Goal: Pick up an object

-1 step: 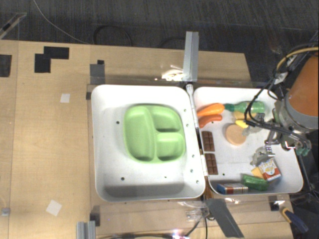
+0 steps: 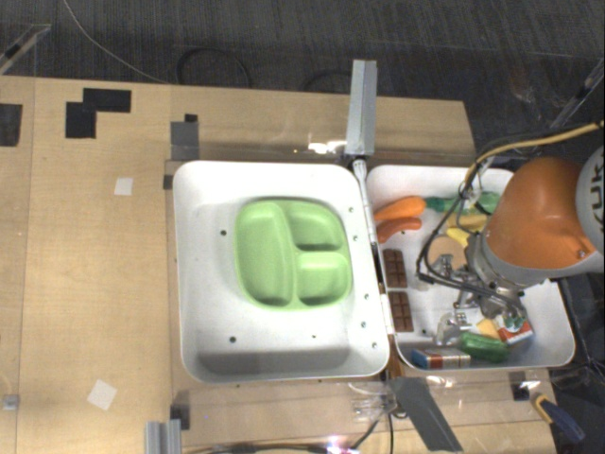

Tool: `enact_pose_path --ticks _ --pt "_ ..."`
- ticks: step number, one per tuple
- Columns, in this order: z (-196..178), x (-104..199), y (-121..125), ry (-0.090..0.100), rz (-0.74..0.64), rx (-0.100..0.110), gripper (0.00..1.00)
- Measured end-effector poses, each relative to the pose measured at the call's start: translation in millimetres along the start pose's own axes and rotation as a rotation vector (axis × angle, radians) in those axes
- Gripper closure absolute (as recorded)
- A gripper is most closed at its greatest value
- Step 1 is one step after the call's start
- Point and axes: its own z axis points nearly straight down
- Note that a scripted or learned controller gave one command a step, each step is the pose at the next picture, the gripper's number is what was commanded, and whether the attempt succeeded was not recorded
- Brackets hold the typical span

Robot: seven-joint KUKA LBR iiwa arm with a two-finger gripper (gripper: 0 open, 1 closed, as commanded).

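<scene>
The two-finger gripper (image 2: 470, 322) hangs low over the near part of the right-hand shallow white bin (image 2: 558, 348), its metal parts tangled visually with cables, so whether it is open or closed cannot be told, nor whether anything is in its grasp. Directly beneath and just beside it lies a cluster of small items: a green oblong object (image 2: 484, 347), a red-and-white piece (image 2: 516, 330) and a dark marker-like stick (image 2: 440, 358) along the near wall; any of these could serve as the object to pick up. Farther away in the same bin rest an orange carrot-shaped toy (image 2: 399, 213) and a brown chocolate-bar-like strip (image 2: 395, 287) against the left wall. The left-hand white bin (image 2: 203, 253) holds a pale green divided plastic tray (image 2: 291, 252). For a sound grasp, the descent should probably centre on a single item, with the fingers straddling its narrow axis and clear of neighbours and the bin wall. The grey arm with its orange band (image 2: 537, 223) covers much of the bin's right half, hiding whatever lies under it.
</scene>
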Motion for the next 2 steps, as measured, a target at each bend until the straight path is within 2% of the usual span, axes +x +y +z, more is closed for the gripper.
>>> enact_pose_path --ticks 1,2 --pt "-14 -5 1 -0.014 -0.007 0.003 1.0" --pt "-100 -98 -46 -0.017 0.01 0.005 1.0"
